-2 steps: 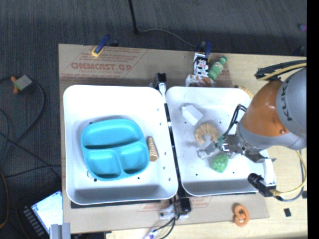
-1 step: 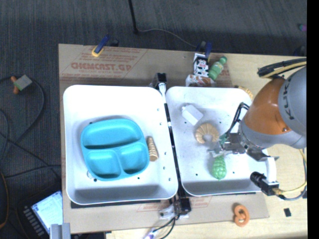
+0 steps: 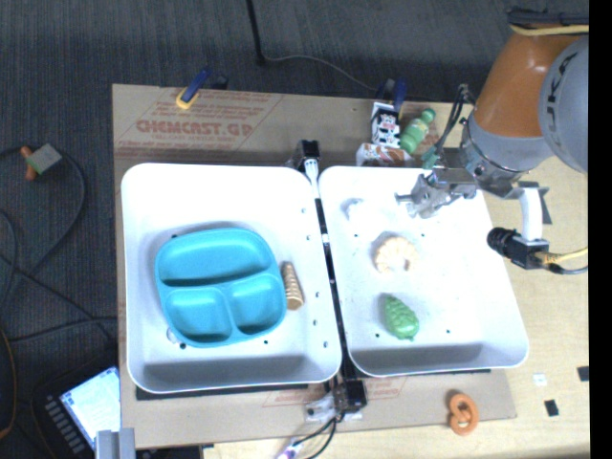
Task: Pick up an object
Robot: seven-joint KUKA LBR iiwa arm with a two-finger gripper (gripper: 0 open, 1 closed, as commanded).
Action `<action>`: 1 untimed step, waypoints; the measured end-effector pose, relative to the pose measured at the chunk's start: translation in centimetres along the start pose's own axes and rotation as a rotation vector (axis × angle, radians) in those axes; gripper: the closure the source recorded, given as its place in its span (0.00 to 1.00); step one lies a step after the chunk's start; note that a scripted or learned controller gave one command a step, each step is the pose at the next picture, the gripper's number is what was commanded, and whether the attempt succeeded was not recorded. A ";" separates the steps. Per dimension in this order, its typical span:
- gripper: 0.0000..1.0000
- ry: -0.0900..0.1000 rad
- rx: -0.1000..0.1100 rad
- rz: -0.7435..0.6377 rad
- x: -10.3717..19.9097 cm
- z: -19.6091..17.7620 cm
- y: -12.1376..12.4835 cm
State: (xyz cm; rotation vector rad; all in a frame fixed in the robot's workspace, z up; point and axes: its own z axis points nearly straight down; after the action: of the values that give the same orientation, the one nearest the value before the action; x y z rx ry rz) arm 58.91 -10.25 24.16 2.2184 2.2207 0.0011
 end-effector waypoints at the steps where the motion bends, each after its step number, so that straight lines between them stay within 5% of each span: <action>1: 0.00 -0.001 0.002 0.000 0.0 0.1 0.0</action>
State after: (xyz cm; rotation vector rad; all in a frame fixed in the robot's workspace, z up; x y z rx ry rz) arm 58.86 -10.29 24.10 2.2195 2.2214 -0.0021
